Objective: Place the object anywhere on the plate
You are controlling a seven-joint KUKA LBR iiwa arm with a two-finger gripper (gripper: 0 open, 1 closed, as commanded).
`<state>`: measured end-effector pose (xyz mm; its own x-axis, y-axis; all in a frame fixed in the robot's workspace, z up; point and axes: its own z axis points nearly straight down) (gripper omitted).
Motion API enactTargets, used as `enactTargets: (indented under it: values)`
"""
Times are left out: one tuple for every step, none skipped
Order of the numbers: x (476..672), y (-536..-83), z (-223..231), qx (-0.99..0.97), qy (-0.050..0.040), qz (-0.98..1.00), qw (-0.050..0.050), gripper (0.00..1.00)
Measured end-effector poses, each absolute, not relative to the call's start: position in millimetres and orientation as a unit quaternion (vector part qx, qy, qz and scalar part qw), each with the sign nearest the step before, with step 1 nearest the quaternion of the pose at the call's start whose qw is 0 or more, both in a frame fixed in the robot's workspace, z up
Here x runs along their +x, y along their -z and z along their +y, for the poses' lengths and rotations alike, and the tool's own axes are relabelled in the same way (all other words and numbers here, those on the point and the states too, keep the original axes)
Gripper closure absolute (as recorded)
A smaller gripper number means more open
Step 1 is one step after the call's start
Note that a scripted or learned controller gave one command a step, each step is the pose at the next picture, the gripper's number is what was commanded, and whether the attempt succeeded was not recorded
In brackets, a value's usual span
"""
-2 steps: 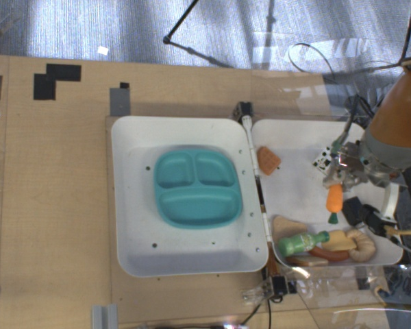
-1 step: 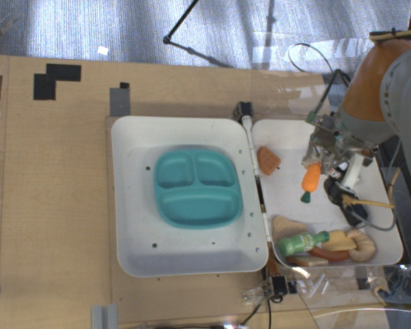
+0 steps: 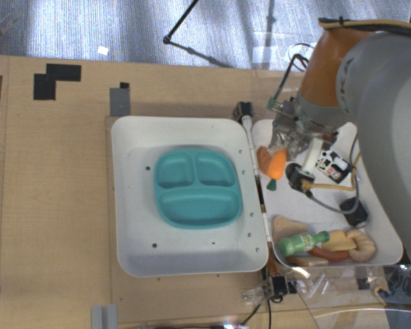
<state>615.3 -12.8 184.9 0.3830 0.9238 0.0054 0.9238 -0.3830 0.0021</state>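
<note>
Over the right bin [image 3: 390,249], the gripper [image 3: 282,157] pinches an orange carrot [image 3: 277,164] (apparently lifted clear). The teal plate [image 3: 195,188] waits in the left bin [image 3: 185,262]; carrying the carrot high over the dividing rims before lowering seems wisest.

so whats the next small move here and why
Probably lift straight up, then carry left toward the teal plate. The gripper sits low at the right bin's left edge, right at the orange carrot, and the plate bears nothing yet.
</note>
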Motion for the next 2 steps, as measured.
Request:
enactTargets:
  values:
    - [583.5,-184.2,88.6,-0.838,0.0017,-0.546,0.002,1.00]
    - [584.2,-184.5,83.7,-0.839,0.0007,-0.544,0.000,0.00]
